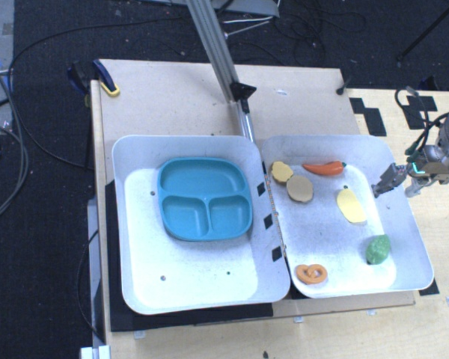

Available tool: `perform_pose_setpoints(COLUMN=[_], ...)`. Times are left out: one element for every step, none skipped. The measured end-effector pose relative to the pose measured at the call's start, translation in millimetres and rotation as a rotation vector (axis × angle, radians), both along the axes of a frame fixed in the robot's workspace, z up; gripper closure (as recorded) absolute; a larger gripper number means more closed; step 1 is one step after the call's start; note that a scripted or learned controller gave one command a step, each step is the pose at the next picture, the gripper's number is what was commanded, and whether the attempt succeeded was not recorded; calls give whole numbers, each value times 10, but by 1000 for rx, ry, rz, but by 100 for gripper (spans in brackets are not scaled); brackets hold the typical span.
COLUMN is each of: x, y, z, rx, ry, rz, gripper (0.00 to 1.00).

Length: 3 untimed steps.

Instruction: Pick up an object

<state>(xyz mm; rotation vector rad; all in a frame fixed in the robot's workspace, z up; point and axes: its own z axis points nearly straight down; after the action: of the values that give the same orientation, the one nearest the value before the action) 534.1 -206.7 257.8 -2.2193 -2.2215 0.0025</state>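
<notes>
The right bin (404, 275) holds several toy foods. An orange-red pepper (323, 168) lies near its far wall, with a yellow round piece (281, 172) and a tan disc (300, 190) to its left. A pale yellow piece (351, 206) lies mid-bin, a green lump (377, 249) sits near the right wall and an orange pretzel (311, 274) at the front. My gripper (399, 183) hangs over the bin's right rim, right of the pale yellow piece, open, with nothing between its fingers.
The left bin (135, 275) bears a blue divided plate (206, 199). A metal pole (213, 40) slants down from the top to the gap between the bins. A blue and yellow tool (105, 79) lies at the bench's far left corner.
</notes>
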Motion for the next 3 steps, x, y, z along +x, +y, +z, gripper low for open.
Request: perform_pose_setpoints(x=[6,-70,-55], y=[0,46,96], z=[10,-463,-906], rx=[-1,1,1], ry=[-2,2,2], rz=[0,-2,-1], gripper=[0,0,0])
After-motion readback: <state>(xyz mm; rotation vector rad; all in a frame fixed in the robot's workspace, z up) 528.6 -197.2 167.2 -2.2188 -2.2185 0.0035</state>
